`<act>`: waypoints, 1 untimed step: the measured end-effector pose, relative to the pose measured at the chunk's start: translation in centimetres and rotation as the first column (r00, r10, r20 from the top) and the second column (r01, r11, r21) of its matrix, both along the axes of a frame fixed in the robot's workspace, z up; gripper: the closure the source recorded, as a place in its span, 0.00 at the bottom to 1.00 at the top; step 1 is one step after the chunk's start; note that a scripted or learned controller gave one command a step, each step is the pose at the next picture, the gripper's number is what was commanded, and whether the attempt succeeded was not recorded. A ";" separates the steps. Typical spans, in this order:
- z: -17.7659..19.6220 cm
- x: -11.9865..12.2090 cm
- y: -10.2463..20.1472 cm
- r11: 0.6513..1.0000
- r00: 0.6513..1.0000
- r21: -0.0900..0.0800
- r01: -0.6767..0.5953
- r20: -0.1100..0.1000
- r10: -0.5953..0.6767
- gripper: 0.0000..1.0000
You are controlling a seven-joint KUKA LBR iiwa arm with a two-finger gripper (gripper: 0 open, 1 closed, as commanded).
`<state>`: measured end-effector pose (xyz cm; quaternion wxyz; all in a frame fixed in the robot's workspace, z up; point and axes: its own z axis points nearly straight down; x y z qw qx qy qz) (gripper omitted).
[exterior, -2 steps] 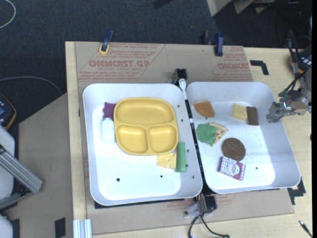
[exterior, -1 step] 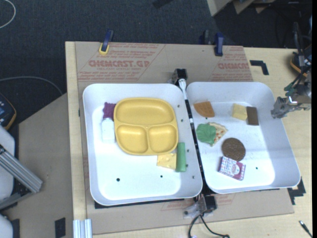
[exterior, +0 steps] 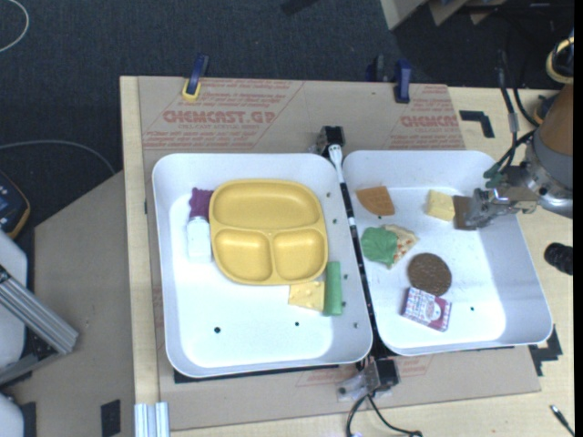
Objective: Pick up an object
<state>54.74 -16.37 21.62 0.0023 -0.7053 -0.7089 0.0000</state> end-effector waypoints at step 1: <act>1.4 -0.7 5.3 1.000 1.000 0.000 -0.001 0.002 0.001 1.00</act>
